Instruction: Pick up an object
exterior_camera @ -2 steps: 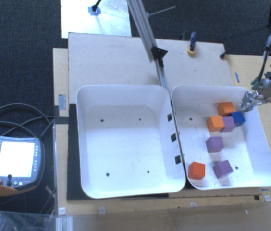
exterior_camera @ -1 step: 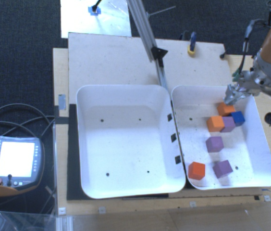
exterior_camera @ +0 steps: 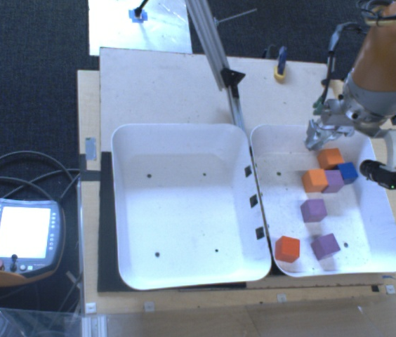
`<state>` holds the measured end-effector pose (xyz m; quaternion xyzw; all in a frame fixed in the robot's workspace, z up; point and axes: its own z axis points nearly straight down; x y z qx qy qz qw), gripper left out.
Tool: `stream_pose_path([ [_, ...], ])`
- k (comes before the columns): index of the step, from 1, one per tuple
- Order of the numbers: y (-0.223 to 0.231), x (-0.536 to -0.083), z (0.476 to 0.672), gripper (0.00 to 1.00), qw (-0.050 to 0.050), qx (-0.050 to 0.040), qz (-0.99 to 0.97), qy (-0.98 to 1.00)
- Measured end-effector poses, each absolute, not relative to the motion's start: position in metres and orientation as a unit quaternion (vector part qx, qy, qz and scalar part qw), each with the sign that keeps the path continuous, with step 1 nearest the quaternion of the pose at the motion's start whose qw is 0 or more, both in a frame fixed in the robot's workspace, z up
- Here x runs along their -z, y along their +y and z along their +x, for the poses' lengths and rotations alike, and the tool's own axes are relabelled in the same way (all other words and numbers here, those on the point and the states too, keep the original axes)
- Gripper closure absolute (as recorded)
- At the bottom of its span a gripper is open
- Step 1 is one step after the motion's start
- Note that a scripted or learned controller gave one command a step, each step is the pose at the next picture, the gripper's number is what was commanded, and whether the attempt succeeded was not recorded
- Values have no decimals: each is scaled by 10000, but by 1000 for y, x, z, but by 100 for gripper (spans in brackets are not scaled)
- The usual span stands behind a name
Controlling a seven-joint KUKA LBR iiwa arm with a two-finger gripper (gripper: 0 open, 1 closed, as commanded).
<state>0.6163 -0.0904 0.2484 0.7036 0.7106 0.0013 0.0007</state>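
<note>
The right bin (exterior_camera: 387,237) holds several small cubes. Two orange cubes (exterior_camera: 330,158) (exterior_camera: 315,180), a purple cube (exterior_camera: 334,181) and a blue cube (exterior_camera: 347,172) cluster at its upper right. Another purple cube (exterior_camera: 313,210) lies mid-bin. Toward the front sit a purple cube (exterior_camera: 325,246) and an orange cube (exterior_camera: 287,248). My gripper (exterior_camera: 315,136) hangs over the bin's back part, just up and left of the nearest orange cube, with no cube seen between its fingers.
The left bin (exterior_camera: 184,209) stands beside the right one, with a divider ridge (exterior_camera: 254,202) between them. A slanted metal pole (exterior_camera: 212,41) crosses the board behind. A teach pendant (exterior_camera: 19,241) with cable lies at far left. A yellow clamp (exterior_camera: 281,72) sits on the board.
</note>
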Motion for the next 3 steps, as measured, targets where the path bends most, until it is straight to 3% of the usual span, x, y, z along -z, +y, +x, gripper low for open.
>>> stream_pose_path([
  [3, 74, -247, 686, 100, 9, -24, 7035, 7107],
])
